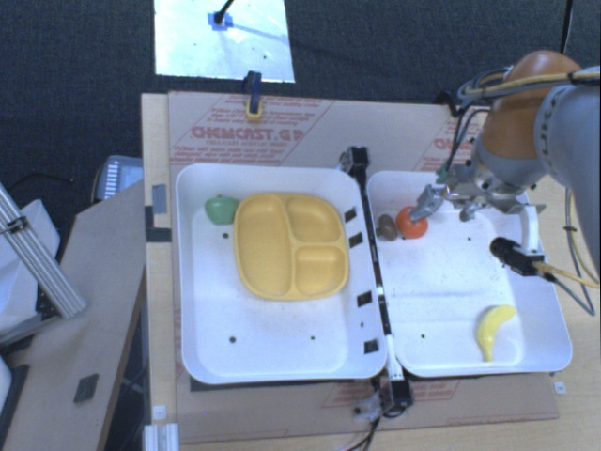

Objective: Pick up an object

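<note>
In the right bin [554,346], a round orange-red fruit [410,224] lies at the far left, with a small brown object [386,225] touching its left side. A yellow banana [493,329] rests near the bin's front right corner. My gripper [447,207] hangs over the far part of this bin, open, fingers spread apart. Its left finger [425,201] sits just above and to the right of the orange-red fruit. Nothing is between the fingers.
The left bin [202,346] holds a yellow divided plate [289,245] and a green fruit [220,209] at its far left. A black divider [369,261] runs between the bins. The arm [526,120] comes in from the upper right.
</note>
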Robot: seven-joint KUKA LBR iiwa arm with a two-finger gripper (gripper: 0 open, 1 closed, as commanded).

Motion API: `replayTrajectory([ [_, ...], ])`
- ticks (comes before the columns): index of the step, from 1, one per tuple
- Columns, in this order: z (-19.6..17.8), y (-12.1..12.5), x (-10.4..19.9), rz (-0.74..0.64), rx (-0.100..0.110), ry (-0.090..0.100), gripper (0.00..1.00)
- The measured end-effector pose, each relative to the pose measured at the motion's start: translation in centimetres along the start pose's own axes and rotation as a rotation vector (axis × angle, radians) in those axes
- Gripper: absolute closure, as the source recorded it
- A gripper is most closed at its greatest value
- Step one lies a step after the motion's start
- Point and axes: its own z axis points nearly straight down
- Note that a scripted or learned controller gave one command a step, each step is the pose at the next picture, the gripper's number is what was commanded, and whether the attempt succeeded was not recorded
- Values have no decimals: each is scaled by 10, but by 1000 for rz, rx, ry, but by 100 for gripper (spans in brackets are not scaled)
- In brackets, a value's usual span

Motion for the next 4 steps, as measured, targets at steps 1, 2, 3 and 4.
replayTrajectory([
  [1, 51, 0, 0, 2, -1, 0, 0],
  [2, 38, 1, 0, 3, -3, -1, 100],
  [3, -5, -1, -1, 5, -6, -1, 100],
  [4, -64, 0, -11, 6, -9, -2, 100],
])
